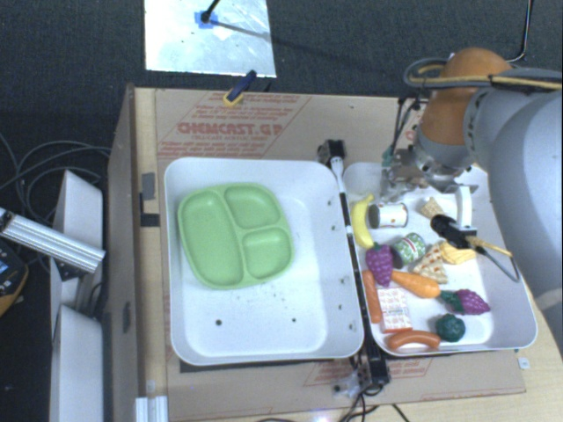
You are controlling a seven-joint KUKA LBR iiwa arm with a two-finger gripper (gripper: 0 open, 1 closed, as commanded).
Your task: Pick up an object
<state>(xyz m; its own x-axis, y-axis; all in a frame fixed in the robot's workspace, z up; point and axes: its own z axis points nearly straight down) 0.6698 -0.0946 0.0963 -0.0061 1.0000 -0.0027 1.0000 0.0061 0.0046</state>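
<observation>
The gripper [398, 183] hangs low at the upper part of the right bin [515, 323], just above a small can [388, 215] beside the banana [361, 221], apparently its target; its opening cannot be told.

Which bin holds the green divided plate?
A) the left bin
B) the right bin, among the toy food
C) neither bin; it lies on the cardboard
A: the green divided plate lies alone in the left bin, while the banana and other toy food lie in the right bin.
</observation>
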